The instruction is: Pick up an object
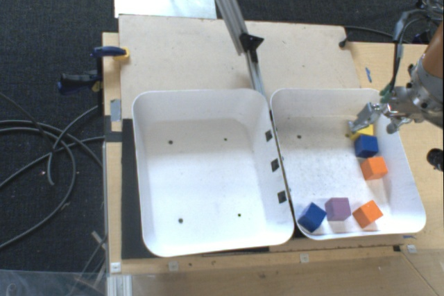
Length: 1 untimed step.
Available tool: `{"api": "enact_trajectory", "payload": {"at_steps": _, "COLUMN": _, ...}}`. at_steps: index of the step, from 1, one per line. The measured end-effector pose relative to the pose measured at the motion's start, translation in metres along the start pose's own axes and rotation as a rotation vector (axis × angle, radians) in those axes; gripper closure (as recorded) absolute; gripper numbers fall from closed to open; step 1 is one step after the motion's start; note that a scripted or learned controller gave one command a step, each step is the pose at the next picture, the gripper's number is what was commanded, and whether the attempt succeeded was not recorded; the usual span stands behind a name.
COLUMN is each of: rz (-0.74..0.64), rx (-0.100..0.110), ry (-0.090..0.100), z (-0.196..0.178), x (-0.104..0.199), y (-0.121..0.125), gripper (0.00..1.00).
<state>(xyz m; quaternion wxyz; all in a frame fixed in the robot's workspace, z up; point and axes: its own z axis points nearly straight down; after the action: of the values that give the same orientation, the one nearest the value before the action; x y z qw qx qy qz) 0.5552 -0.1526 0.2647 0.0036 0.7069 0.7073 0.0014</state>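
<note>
Bench [208, 59] (pale board) — bins [208, 170], dark carpet [48, 3]

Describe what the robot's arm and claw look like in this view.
The arm enters from the right edge: a grey body with an orange-brown patch at the edge, and dark cables looping above it. Its end is shiny silver metal, narrowing to a small metallic claw with slim silver fingers.
</note>
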Motion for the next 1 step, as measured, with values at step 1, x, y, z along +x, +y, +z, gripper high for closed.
{"api": "enact_trajectory", "payload": {"at_steps": 1, "rz": -0.001, "rx": 0.011, "ry": 0.006, "z": 0.1554, "x": -0.0234, "y": -0.0160, "gripper": 0.00}}
